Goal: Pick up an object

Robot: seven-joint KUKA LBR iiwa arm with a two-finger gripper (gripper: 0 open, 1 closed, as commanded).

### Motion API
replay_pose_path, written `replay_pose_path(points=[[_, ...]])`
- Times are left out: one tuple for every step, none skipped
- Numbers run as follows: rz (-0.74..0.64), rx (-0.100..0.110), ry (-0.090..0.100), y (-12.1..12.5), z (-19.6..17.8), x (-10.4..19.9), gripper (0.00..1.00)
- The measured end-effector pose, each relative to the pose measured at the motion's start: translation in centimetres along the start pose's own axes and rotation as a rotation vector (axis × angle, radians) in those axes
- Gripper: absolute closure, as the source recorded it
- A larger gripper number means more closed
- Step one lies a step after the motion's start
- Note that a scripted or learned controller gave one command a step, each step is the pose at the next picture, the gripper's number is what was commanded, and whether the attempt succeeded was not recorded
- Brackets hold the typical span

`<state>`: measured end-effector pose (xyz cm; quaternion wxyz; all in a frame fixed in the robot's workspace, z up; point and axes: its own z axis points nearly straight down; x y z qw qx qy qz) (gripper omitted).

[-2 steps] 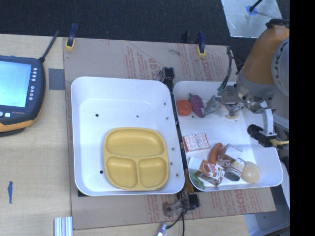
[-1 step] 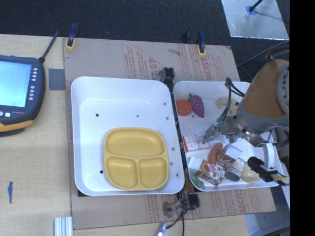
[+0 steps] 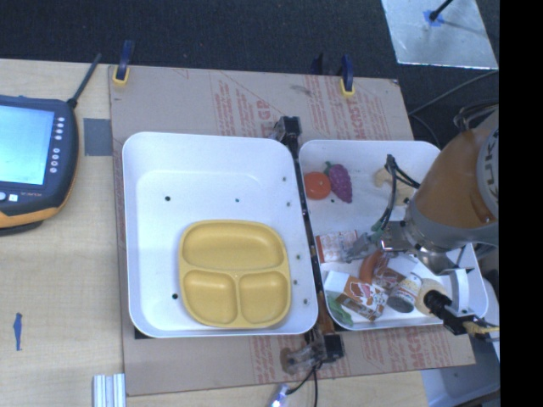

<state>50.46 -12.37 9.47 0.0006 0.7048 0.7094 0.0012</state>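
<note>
Food packets (image 3: 366, 298) and small jars crowd the right bin's (image 3: 356, 153) near end as the arm's tool (image 3: 383, 242) hangs low over them, its opening impossible to judge; a clean pick likely demands settling squarely on one item.

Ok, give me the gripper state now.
Gripper: low over the clutter in the right bin; open or shut cannot be told.

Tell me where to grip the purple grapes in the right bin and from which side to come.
Grip the purple grapes across their narrow middle, coming straight down from above. The bunch lies flat and elongated on the right bin, with the orange tomato close on one side, so a fingertip may nudge it.
</note>
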Motion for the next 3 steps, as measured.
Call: replay_pose_path(points=[[-0.005,0.003,0.0,0.0,-0.9,0.0,1.0],[0.001,0.004,0.0,5.1,-11.4,7.2,1.0],[0.002,0.004,0.0,4.4,-13.2,12.9,1.0]])
